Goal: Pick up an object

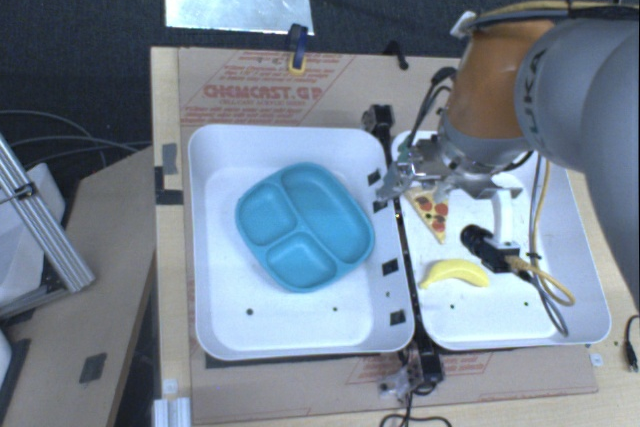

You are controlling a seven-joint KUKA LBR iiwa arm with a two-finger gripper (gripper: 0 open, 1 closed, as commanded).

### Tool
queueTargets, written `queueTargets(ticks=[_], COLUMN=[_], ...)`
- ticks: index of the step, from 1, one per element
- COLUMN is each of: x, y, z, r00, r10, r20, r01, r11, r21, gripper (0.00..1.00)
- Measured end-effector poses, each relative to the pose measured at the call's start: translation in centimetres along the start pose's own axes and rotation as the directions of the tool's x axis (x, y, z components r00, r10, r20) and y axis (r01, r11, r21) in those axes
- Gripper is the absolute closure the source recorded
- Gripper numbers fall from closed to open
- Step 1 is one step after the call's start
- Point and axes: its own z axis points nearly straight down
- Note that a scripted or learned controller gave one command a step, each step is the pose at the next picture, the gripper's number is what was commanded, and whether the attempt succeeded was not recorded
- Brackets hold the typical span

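From my remote screen I cannot tell how the jaws stand. The gripper [405,175] is a small cluster of grey metal, and the gap is not clear to me at this angle. I see nothing held in it. It hangs just beside the pizza slice [432,211], on the upper-left side of the slice, above the place where the 2 bins meet.

The pizza slice lies flat on the floor of the right bin [580,305], with its pointed end toward the near edge of the bench. The banana [455,273] lies in the same bin, near the slice and below it in the view. The 2 are apart, not touching.

To the left of the slice, across the bin walls, the blue plate [303,225] with 3 compartments rests in the middle of the left bin [215,315].

Above and to the right of the slice the arm [575,85] comes in, with its orange band [495,85] over the far part of the right bin.

Far beyond the slice, a cardboard sheet [270,85] with red print lies under both bins.
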Motion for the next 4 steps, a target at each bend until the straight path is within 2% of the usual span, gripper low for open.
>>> queueTargets(ticks=[1, 2, 3, 4], x=[-7.8, -7.4, -4.5, 4.7], y=[4.2, 4.2, -0.1, -1.8], z=[0.0, -1.1, -2.5, -0.3], r00=[1.000, 1.000, 1.000, 1.000], r10=[0.015, 0.007, 0.007, 0.000], r20=[0.007, 0.004, 0.003, 0.000], r01=[-0.015, -0.007, -0.007, 0.000], r11=[1.000, 1.000, 1.000, 1.000], r21=[-0.007, -0.006, 0.000, 0.002], gripper=[0.00, 1.00, 1.00, 1.00])
